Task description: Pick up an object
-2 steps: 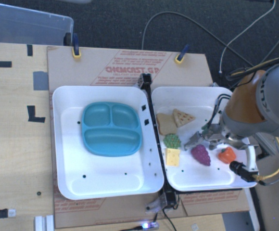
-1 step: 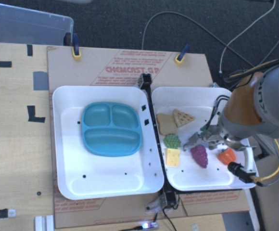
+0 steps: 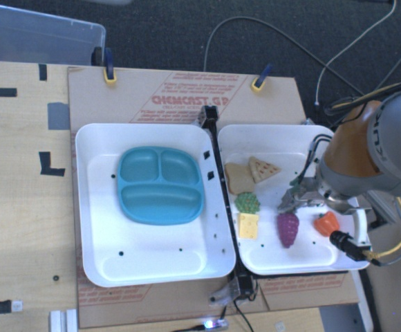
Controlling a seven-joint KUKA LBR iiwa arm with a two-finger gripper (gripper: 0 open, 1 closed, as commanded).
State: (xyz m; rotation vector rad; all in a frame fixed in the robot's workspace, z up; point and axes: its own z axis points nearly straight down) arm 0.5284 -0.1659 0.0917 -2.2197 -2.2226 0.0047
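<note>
The arm [image 3: 366,147] enters from the right and bends down over the right bin [image 3: 273,263], its orange band above the wrist. The pincer [image 3: 288,203] hangs low inside that bin; whether it is spread or pressed together cannot be told, and nothing is seen pinched in it.

Risk, judged from this layout: the items lie close together, so a descent slightly off-centre may nudge a neighbour or catch two at once.

- Left bin [image 3: 90,254], well left of the pincer: it carries the blue plate [image 3: 160,185].
- Grape [image 3: 287,228], the likely target: directly below the pincer, near-touching. Its rounded shape may slip.
- Orange piece [image 3: 327,223]: just right, near the wrist.
- Bread [image 3: 238,177] and wedge [image 3: 262,168]: up and left.
- Broccoli [image 3: 247,202] and cheese [image 3: 247,225]: left.
</note>
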